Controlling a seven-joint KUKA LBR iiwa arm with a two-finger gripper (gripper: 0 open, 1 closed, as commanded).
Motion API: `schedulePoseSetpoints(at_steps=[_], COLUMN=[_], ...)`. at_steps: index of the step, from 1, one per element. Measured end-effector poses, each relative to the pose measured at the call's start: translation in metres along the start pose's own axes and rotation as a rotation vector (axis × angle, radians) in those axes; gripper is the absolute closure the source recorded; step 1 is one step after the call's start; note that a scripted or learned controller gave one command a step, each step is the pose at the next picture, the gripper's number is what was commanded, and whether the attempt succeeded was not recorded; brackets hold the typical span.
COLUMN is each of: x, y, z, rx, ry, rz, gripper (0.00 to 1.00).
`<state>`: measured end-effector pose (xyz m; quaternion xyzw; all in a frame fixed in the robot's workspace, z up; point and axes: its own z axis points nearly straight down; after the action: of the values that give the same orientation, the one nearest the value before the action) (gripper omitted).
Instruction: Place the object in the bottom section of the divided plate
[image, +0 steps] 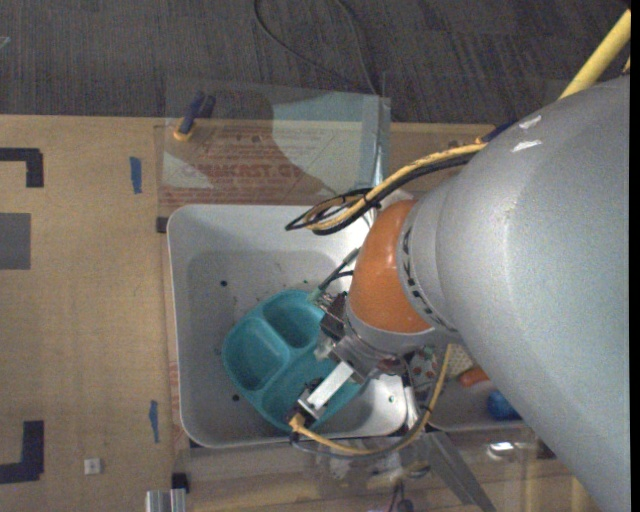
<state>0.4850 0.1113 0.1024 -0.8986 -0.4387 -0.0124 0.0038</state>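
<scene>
Camera view: the teal divided plate (262, 352) was seen lying in the left bin (200, 270), toward its lower right corner. The hand (350, 365) was positioned over the plate's right edge; its state could not be told. An orange item (474, 378) and a blue item (502, 405) were seen in the right bin (455, 408), partly covered by the arm. Which was the task's object could not be told.

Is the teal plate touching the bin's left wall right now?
Apart. In the camera view, bare white floor shows between the plate and the left wall of the bin.
</scene>
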Motion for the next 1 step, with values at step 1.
schedulePoseSetpoints(at_steps=[1], x=[0.0097], y=[-0.0003], z=[0.0019], rx=[-0.004], ry=[-0.006], rz=[0.074], gripper=[0.0])
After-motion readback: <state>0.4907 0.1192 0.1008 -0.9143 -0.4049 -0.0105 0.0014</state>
